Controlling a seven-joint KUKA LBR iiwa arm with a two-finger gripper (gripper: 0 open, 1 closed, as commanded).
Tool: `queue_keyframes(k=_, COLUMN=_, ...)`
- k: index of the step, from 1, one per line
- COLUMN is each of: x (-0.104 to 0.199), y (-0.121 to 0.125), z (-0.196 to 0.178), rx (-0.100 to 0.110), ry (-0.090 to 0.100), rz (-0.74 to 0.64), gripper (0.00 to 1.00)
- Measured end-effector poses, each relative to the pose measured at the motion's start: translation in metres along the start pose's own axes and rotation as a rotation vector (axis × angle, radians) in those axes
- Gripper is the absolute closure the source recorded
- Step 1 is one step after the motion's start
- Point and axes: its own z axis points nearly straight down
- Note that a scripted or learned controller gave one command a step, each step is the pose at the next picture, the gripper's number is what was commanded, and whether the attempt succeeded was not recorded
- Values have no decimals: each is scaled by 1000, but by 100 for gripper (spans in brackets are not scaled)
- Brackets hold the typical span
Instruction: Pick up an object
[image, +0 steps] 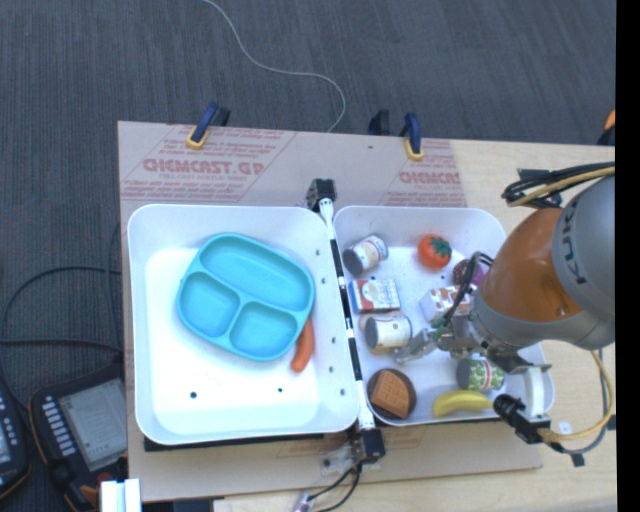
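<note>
Gripper (428, 343) beside can (388, 330), banana (461, 403)

Glossy white plastic on both bins (150, 330), smooth with a bit of sheen. Matte-ish smooth plastic on the blue divided plate (245, 295). Shiny metal ends and paper labels on the little cans (388, 330). Plain brown cardboard with red print under it all (210, 165). Dark ribbed carpet around (100, 60). Satin orange band on the arm (535, 275), grey metal-looking shell above
</note>
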Motion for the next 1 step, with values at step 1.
queue_keyframes(k=1, x=0, y=1, z=-10, rx=-2, ry=1, rz=0, gripper=100)
